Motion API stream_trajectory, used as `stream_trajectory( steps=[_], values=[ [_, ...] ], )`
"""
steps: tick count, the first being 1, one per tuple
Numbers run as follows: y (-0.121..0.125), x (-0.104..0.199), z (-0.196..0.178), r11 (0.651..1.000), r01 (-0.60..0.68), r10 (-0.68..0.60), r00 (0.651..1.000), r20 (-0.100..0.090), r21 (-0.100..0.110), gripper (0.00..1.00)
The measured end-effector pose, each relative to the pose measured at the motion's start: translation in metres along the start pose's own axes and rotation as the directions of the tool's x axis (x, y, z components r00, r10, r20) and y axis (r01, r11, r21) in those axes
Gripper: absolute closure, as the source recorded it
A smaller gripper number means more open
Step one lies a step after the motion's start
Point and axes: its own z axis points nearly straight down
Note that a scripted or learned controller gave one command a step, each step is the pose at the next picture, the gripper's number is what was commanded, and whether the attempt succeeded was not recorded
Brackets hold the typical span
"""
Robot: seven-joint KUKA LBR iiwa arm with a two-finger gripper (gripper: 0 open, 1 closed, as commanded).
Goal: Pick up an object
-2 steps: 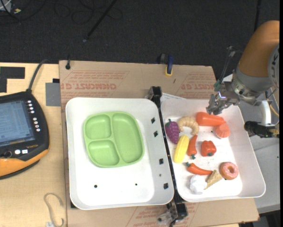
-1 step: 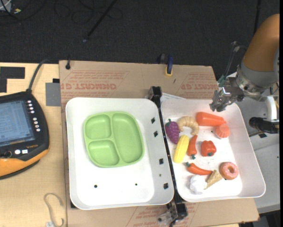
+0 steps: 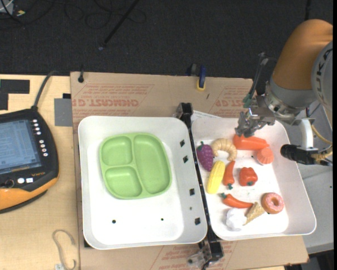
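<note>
Both white bins look like smooth plastic — faintly glossy. The green tray appears matt plastic, and the base sheet is printed brown cardboard — dull, probably rough.

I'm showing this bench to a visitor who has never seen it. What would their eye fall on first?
Probably the toy food heaped in the right bin: a carrot, corn, purple grapes and a pink donut among it. Next, the green tray with three compartments, lying in the left bin. Then the arm's pincer, low over the carrot at the right bin's far end.
</note>
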Motion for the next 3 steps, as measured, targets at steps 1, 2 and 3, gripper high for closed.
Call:
stream_trajectory(
  steps=[1, 2, 3],
  values=[
    [0.01, 0.05, 0.003, 1.0, 0.001, -0.001, 1.0, 0.0, -0.002, 1.0],
    [0.001, 0.092, 0.006, 1.0, 0.001, -0.001, 1.0, 0.0, 0.001, 1.0],
    [-0.002, 0.141, 0.014, 1.0, 0.001, -0.001, 1.0, 0.0, 0.001, 1.0]
  ],
)
